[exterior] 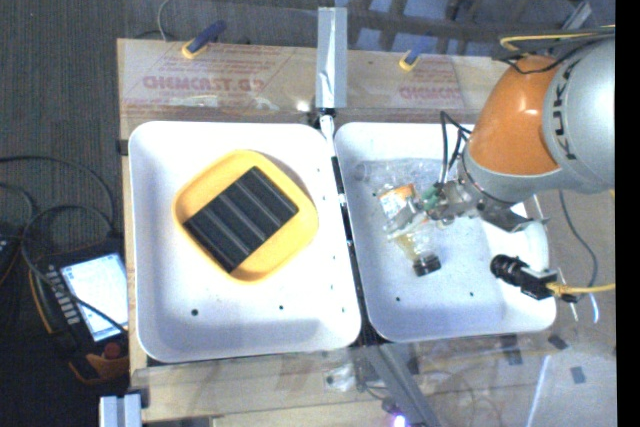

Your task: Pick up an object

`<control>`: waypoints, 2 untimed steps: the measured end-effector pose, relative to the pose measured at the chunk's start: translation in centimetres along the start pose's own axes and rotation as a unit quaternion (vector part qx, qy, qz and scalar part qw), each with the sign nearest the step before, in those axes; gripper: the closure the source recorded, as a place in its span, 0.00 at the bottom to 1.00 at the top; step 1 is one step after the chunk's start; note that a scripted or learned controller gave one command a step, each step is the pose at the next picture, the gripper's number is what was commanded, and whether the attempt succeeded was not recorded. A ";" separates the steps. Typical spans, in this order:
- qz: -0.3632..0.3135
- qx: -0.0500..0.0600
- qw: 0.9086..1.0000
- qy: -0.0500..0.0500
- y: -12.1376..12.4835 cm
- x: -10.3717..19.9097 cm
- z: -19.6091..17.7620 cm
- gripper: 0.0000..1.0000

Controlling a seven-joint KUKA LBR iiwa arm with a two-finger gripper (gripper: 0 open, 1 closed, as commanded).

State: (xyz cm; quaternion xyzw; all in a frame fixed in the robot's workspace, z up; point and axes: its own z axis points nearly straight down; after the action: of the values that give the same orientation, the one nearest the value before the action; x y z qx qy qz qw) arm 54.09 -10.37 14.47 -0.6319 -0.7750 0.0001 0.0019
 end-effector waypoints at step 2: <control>0.075 -0.006 0.997 0.002 5.4 -1.7 4.5 1.00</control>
State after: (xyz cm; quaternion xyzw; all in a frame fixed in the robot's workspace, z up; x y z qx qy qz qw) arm 59.69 -10.94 9.91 -0.6882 -0.7255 -0.0060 -0.0005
